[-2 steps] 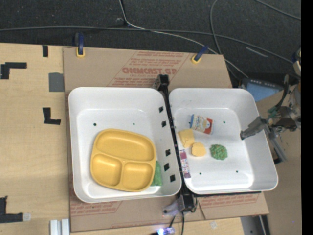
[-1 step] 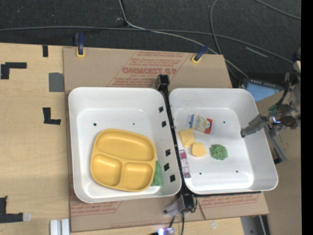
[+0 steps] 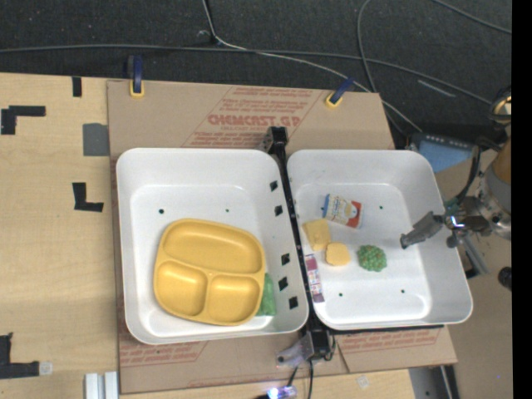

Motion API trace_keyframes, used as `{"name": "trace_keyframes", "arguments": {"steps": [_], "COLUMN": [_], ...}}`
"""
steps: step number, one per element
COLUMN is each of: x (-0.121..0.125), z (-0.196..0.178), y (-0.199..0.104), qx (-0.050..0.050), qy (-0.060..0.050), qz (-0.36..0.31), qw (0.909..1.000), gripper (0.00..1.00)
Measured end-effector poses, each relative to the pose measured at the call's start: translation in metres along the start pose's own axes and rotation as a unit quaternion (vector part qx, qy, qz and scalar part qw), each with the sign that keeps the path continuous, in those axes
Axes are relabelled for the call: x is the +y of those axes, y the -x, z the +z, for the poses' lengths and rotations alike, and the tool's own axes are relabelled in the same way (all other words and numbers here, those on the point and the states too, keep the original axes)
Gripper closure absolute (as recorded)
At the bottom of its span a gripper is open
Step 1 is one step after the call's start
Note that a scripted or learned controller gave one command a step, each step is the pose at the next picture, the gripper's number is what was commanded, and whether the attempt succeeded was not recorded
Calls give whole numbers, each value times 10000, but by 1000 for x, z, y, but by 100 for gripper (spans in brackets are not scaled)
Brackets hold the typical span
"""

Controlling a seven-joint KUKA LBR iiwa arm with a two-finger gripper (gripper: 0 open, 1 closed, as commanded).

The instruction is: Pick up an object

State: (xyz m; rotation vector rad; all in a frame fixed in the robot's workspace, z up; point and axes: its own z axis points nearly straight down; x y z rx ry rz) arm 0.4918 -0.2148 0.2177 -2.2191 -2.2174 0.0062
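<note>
The right bin (image 3: 432,306) holds a small white carton with blue and red print (image 3: 342,210), a yellow block (image 3: 316,233), a round yellow piece (image 3: 337,254) and a green bumpy piece (image 3: 371,258). My gripper (image 3: 416,235) reaches in over this bin's right wall, tilted down to the left. It hangs a short way right of the green piece and touches none of the objects. Nothing shows in its grasp.
The left bin (image 3: 133,181) holds a yellow divided plate (image 3: 209,271) with a green item (image 3: 267,298) wedged at its right side. A black divider (image 3: 287,214) runs between the bins. Cardboard lies under both, and cables cross the dark backdrop.
</note>
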Motion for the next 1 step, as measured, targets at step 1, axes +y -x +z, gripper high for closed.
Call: {"name": "trace_keyframes", "arguments": {"steps": [1], "x": [-6], "z": [57], "y": [-9], "qx": [7], "qy": [0], "qz": [-6], "qw": [10000], "gripper": [0]}}
